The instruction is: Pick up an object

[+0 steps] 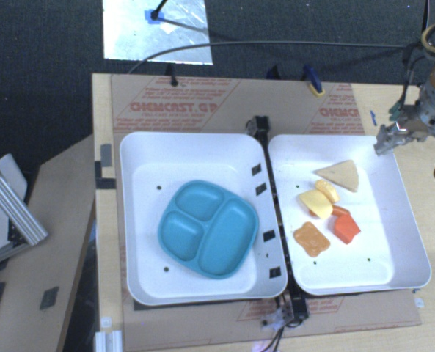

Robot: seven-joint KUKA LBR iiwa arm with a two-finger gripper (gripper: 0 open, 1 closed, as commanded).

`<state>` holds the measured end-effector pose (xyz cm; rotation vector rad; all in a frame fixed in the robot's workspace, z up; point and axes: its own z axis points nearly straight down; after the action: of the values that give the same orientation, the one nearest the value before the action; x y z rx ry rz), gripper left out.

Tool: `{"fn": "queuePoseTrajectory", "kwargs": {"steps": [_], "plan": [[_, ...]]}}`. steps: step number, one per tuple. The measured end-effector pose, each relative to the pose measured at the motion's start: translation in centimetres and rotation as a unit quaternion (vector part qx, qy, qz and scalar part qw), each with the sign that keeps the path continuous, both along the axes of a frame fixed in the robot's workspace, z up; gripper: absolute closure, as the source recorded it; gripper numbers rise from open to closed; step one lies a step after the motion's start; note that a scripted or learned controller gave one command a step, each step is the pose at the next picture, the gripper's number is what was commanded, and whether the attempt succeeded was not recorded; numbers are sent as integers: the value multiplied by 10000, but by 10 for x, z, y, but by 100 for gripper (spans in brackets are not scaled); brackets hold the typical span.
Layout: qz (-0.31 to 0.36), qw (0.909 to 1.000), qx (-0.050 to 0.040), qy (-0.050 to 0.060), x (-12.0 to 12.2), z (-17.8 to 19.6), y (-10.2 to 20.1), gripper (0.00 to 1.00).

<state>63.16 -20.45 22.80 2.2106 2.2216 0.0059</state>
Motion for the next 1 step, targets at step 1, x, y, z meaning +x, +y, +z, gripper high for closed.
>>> {"fn": "queuePoseTrajectory", "kwargs": {"steps": [1], "plan": [[20,10000,18,32,-21,11,51,100]]}}
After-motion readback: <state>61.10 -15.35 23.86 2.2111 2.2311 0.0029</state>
